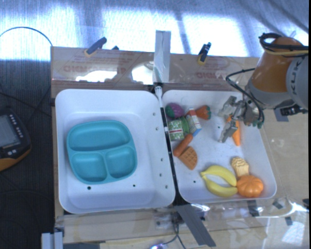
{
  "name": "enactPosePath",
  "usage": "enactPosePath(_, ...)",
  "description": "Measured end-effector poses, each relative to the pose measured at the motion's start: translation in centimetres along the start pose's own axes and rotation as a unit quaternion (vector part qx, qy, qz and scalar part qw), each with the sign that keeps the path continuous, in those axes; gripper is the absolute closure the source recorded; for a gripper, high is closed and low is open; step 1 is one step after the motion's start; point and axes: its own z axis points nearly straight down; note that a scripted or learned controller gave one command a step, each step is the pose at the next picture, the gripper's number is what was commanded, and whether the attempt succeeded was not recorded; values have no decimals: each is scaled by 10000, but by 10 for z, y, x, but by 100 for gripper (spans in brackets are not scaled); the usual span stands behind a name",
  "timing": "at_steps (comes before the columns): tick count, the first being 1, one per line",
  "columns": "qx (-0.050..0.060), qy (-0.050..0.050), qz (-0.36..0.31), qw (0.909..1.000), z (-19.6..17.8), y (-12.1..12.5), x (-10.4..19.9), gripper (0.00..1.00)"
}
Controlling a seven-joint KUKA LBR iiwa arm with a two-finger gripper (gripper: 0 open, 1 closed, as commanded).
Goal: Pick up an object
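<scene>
My gripper [229, 122] hangs low over the right part of the right bin [259, 154], under the orange-banded wrist [272, 77]. A small orange carrot [237, 134] sits right against the gripper's lower end, and its upper tip is hidden by the grey gripper. Whether the carrot is gripped or just lies on the bin floor is unclear. To the gripper's left are a second carrot with green leaves [202, 112], a purple piece [174, 109] and a green packet [179, 124].
A banana [220, 180], an orange pumpkin [250, 185] and a beige piece [239, 165] lie at the right bin's front. A brown waffle [189, 158] rests near the divider. The left bin [72, 100] holds a teal compartment plate [101, 150].
</scene>
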Motion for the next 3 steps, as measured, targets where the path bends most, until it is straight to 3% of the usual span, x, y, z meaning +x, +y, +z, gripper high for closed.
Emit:
enactPosePath(1,-17,48,87,9999,13,-10,-6,0)
enactPosePath(2,-4,-3,81,10000,0,-9,-9,100)
enactPosePath(3,-22,87,412,9991,-14,33,6,100)
